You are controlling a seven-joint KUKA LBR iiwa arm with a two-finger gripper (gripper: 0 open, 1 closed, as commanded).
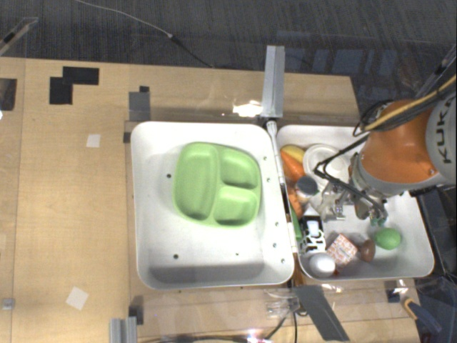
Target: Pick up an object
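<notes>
The right bin [420, 261] holds several small objects. Among them are a green ball [388, 239], a pink-and-white checkered cube [343, 249], a silver ball [321, 264], a black-and-white item [311, 235], a brown piece [367, 249], an orange-and-yellow item [292, 164] and a white bowl [318, 159]. My gripper [348, 207] hangs low over the middle of this bin, under the orange wrist band [396, 152]. It sits just above the cube and left of the green ball. The wrist hides much of the gripper and the bin's back right.
A green divided plate [216, 183] lies in the left bin [153, 263]. A grey round piece [306, 186] sits by the divider between the bins. A metal post [273, 84] stands behind the bins, and cables [339, 159] loop beside the wrist.
</notes>
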